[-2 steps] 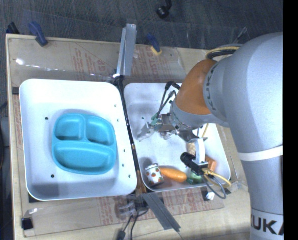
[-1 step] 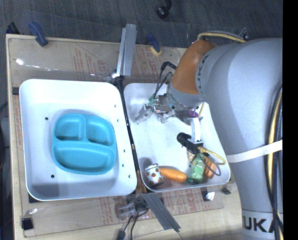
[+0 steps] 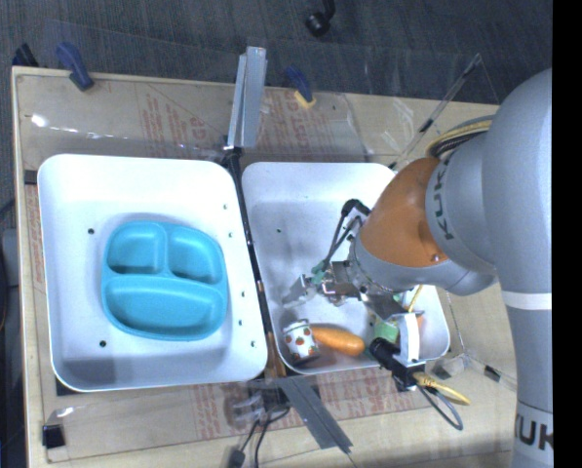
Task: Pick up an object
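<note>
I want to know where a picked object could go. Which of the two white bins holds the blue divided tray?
The left bin holds the blue divided tray. The right bin instead holds an orange carrot, a small white ball, and the arm's claw.

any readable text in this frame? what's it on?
"KU" – white letters on the arm's grey base, at the bottom right; cut off by the frame edge.
"KU…" – dark letters on the grey link beside the orange band; the rest curves out of view.
Red print on the bench around the bins: too small and blurred to read.
</note>
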You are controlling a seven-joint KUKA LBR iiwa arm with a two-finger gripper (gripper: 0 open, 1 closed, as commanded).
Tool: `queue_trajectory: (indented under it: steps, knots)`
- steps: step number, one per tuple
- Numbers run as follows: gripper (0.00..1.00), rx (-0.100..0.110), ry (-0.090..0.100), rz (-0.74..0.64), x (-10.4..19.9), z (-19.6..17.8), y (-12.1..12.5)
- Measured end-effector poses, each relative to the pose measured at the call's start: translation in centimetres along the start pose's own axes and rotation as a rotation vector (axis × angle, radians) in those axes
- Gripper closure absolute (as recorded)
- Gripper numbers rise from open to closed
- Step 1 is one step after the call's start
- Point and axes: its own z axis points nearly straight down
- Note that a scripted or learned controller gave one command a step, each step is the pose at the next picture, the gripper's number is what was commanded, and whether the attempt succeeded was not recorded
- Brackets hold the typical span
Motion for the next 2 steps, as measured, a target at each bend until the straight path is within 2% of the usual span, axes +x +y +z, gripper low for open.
queue_trajectory:
  steps: [1,2]
  knots:
    - [0.0,-0.004,-0.001,0.0,-6.1,-0.1,-2.0]
    - [1.0,-0.007,-0.002,-0.007,-6.0,-1.2,-1.8]
